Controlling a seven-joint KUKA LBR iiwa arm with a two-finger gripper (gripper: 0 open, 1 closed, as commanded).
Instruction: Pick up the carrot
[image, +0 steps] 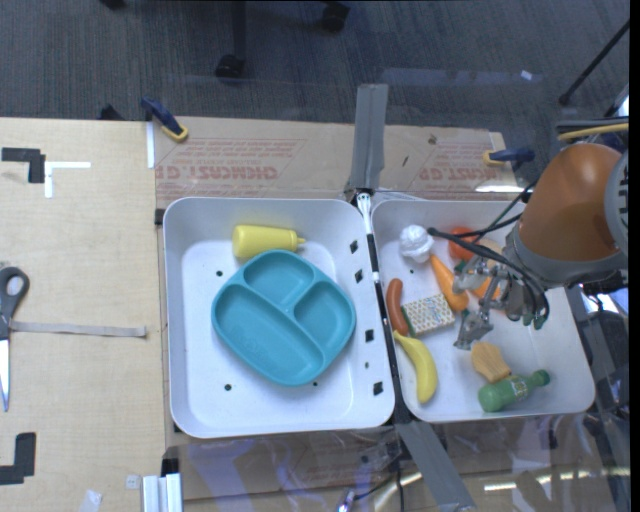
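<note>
The carrot is orange and tapered. It lies in the right bin, near its middle, with its tip pointing toward the far left. My gripper hangs low over this bin, just right of and nearer than the carrot, and part of the gripper body overlaps the carrot's thick end. The wrist and cables hide what lies directly beneath. Nothing can be seen lifted off the bin floor.
Around the carrot lie a white garlic bulb, a red item, a sausage, a speckled cracker, a banana, a tan piece and a green bottle. The left bin holds a blue divided plate and a yellow bottle.
</note>
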